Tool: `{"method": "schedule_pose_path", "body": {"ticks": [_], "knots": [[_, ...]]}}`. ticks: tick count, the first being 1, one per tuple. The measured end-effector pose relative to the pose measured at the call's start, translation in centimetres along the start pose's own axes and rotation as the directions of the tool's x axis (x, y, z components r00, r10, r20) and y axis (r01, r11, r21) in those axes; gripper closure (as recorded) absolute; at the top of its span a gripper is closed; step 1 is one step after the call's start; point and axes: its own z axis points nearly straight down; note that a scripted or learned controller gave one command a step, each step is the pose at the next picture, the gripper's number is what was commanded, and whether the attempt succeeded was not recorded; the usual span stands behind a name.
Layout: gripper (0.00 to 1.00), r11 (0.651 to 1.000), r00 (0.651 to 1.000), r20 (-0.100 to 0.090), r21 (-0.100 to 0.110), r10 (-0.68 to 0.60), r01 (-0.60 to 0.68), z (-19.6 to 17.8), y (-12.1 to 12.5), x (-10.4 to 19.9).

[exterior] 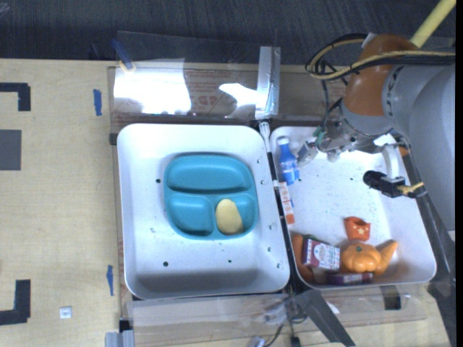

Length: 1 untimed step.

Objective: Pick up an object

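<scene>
Approach step: gripper [327,144] low in the right white plastic bin [423,262], beside the upright blue-and-white tube [287,159]; its grip state cannot be told. Next, it likely needs centring over the tube before descent.

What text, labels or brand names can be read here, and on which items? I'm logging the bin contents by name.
None can be read.
Blue and white bottle: label too blurred.
Dark red packet: white label patch, print too small.
Red and white strip on the divider: markings illegible.
</scene>
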Motion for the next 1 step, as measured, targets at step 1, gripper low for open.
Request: {"method": "schedule_pose_path", "body": {"ticks": [1], "knots": [[0.00,0.979,0.979,-0.002,0.000,-0.206,0.206,-0.04,-2.03,-1.88]]}}
